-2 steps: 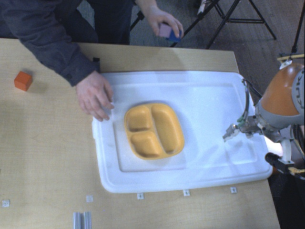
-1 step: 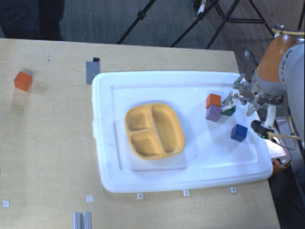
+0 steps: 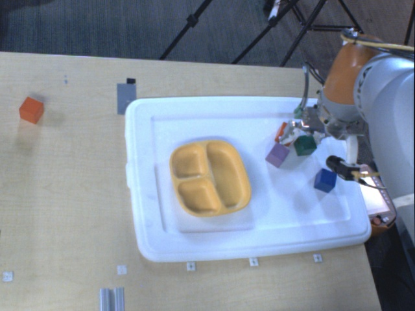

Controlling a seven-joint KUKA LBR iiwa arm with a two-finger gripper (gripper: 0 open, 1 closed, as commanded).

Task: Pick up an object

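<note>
Reaching low at the right of the frame, the gripper [image 3: 299, 132] sits over the green block [image 3: 305, 146]. Fingers look apart, nothing lifted; the pick remains undone.

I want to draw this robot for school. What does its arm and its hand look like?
The arm is fat and round, pale grey, with an orange band above the wrist. The gripper is small and dark grey metal, and thin cables run beside it. Its fingers are too small and cluttered to make out.
</note>
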